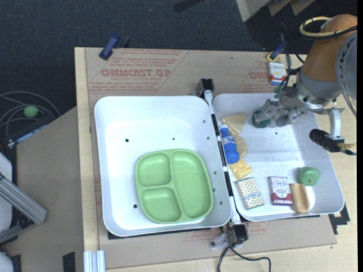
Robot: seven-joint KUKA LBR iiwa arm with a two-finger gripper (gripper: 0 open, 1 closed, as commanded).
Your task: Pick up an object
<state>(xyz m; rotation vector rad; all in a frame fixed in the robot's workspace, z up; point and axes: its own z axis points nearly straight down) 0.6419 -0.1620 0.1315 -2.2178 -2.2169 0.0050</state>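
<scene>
Gripper (266, 117) low over the far end of the right bin (283, 152), finger state unclear, possibly touching a dark-green item, green apple (309, 176) at the bin's near-right corner, green plate (173, 185) in the left bin (113, 152)

A green divided plate (172, 186) in the left bin (113, 118) — blue clamp (109, 47), perhaps, beyond.

Right bin (317, 205) centre floor free; blue bottle (228, 145) along left wall; items crowd near edge.

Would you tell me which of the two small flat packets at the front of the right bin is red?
The red packet lies beside the green apple; the other packet, yellowish and patterned, lies nearer the divider.
</scene>
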